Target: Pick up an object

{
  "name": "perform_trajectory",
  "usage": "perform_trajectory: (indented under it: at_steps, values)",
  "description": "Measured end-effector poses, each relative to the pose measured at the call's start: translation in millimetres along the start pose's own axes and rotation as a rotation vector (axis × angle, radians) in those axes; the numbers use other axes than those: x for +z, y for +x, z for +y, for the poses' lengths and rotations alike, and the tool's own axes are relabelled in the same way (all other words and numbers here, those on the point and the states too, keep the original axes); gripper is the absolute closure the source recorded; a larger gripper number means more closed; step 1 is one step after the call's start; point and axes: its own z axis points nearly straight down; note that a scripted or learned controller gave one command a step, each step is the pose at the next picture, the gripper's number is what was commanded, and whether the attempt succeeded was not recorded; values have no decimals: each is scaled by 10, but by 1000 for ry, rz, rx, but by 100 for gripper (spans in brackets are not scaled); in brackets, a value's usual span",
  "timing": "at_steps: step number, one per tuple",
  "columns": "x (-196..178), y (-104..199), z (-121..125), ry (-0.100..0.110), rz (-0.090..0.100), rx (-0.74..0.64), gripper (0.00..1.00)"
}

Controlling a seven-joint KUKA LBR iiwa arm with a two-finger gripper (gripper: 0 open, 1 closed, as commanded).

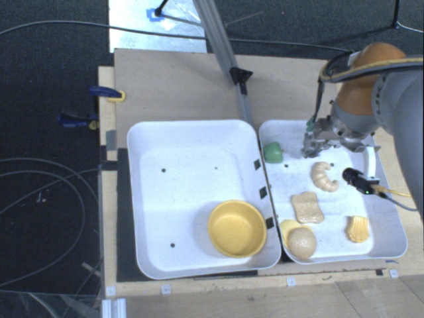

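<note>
While claw (317, 146) hung low over right white bin (395, 242), near pale curved croissant-shaped piece (324, 176) and small green ball (273, 153), finger state could not be told.

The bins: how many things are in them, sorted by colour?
Yellow: 3 – bowl, shell, yellow piece
Tan: 3 – croissant, cracker, round bun
Green: 1 – green ball
Total: 7

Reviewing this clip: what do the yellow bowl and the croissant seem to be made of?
Yellow bowl: likely plastic, smooth with a soft sheen, uniform colour. Croissant: probably a moulded plastic toy food, pale tan and even-toned with ridged segments; real pastry cannot be ruled out from this view.
</note>
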Motion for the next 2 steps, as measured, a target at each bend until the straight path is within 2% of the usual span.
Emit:
perform_trajectory:
  at_steps: [2]
  values:
    - [-1128,-20,-131,-3,0,1,100]
